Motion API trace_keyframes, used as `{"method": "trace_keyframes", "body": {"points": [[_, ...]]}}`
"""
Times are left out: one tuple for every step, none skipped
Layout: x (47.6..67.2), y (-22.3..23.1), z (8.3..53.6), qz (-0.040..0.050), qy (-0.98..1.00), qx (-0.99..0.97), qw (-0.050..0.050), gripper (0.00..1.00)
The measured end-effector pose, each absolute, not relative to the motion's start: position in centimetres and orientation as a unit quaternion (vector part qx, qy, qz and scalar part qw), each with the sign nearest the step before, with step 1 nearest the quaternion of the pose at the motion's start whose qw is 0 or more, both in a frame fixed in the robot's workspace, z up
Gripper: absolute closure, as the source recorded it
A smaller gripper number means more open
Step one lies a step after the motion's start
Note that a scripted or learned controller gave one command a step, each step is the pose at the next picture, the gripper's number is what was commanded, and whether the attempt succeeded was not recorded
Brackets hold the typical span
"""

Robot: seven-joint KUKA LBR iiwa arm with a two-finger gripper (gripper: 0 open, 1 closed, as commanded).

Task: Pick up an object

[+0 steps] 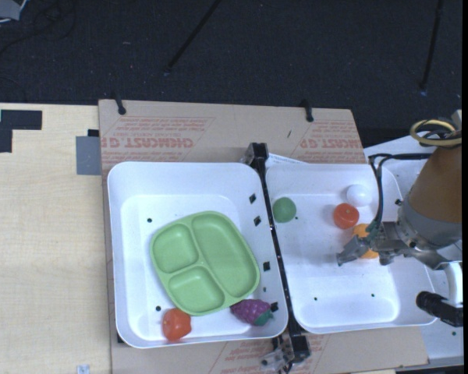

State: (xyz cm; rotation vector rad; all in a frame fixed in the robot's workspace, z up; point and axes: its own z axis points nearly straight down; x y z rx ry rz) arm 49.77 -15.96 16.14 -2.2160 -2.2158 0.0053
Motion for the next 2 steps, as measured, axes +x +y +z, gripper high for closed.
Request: {"method": "trace_keyframes", "body": {"points": [[49.8, -15.4, 9.8, 0.0017, -0.707, -0.707, 0.004, 0.0], [49.9, -15.6, 11.1, 0.0012, -0.705, -0.709, 0.003, 1.0]]}}
